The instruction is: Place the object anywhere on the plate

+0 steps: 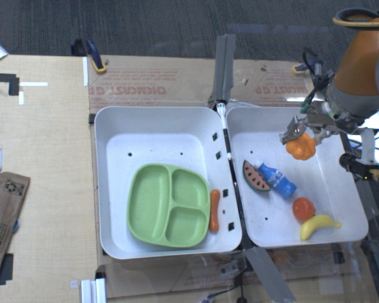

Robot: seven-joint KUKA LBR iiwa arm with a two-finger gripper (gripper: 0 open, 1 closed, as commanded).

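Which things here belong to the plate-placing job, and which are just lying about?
Job: gripper; orange object between its fingers, above the right bin; green plate in the left bin.
Lying about: carrot beside the plate; watermelon slice, blue bottle, tomato, banana.

You have a cardboard-covered bench carrying two white bins: the left bin and, touching its right wall, the right bin. Left of the left bin lies a folded brown paper bag.
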